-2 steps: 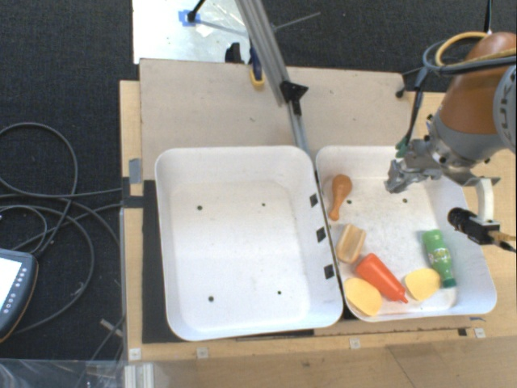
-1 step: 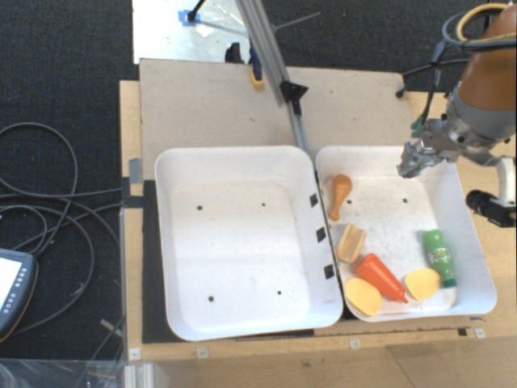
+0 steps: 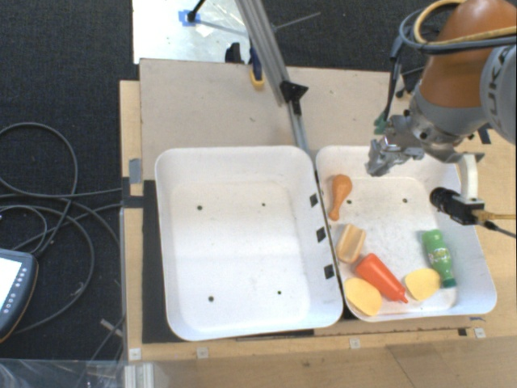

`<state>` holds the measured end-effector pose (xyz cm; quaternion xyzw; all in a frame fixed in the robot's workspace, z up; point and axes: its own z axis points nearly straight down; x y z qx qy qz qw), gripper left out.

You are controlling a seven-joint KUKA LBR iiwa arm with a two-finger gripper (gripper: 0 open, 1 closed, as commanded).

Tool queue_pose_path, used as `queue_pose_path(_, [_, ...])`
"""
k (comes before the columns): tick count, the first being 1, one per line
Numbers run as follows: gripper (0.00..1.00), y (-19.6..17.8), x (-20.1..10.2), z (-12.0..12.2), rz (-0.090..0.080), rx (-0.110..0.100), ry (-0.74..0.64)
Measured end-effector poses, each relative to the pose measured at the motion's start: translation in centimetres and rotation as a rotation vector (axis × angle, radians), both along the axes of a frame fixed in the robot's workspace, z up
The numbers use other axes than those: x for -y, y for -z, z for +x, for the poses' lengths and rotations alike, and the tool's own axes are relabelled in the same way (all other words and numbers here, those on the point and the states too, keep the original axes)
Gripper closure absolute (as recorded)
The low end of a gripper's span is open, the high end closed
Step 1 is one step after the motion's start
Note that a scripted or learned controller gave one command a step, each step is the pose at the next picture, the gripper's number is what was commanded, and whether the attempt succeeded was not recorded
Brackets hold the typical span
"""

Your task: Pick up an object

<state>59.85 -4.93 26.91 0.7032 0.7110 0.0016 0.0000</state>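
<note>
Two white bins sit side by side on the counter (image 3: 218, 103). On the left bin (image 3: 174, 217) I see only small dark dots on its floor. The right bin (image 3: 477, 293) carries all the loose items. The arm (image 3: 468, 63), grey with an orange band, comes in from three o'clock, and its end effector (image 3: 380, 164) hangs over the right bin's twelve o'clock rim; whether it is spread or closed I cannot tell, and nothing shows in its grip. From the bin's centre, a red-orange carrot (image 3: 381, 277) lies at six o'clock, a green bottle (image 3: 439, 257) at four o'clock, a drumstick (image 3: 339, 194) at ten o'clock just below the end effector, and a bread slice (image 3: 350, 242) at eight o'clock. One yellow piece (image 3: 363, 297) sits at seven o'clock, another (image 3: 422, 283) at five o'clock, touching the bottle.
</note>
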Motion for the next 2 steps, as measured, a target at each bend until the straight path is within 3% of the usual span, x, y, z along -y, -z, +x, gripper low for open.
queue_pose_path(2, [1.0, 0.1, -11.3, 2.3, 0.0, 0.0, 0.0])
